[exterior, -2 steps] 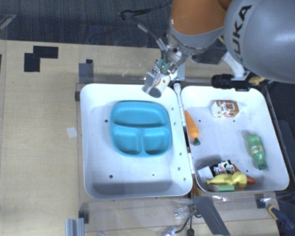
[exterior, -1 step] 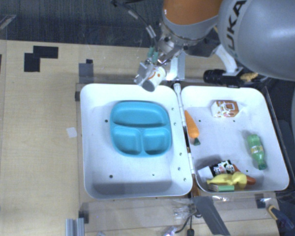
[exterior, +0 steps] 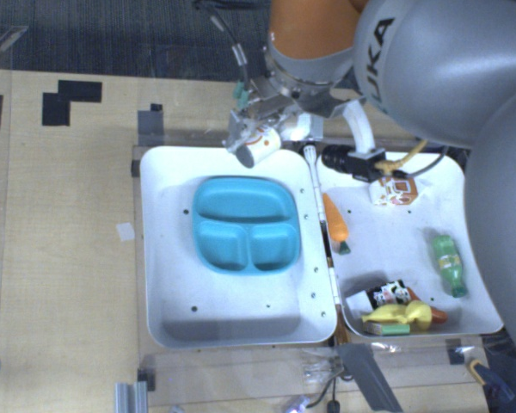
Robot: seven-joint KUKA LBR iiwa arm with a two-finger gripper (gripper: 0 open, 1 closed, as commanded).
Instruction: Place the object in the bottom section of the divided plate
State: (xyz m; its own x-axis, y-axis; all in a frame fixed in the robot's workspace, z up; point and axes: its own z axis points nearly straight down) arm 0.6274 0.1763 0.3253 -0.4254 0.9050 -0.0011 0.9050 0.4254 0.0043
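The grey two-finger pincer [exterior: 251, 144] grips a small white cup-like object [exterior: 263, 144] with an orange spot. The blue plastic divided plate [exterior: 244, 224] lies just below it; carry low toward the plate's near sections before releasing.

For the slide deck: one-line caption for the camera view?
KUKA arm's gripper over the left bin's far edge, small white object at its tip, blue divided plate below.
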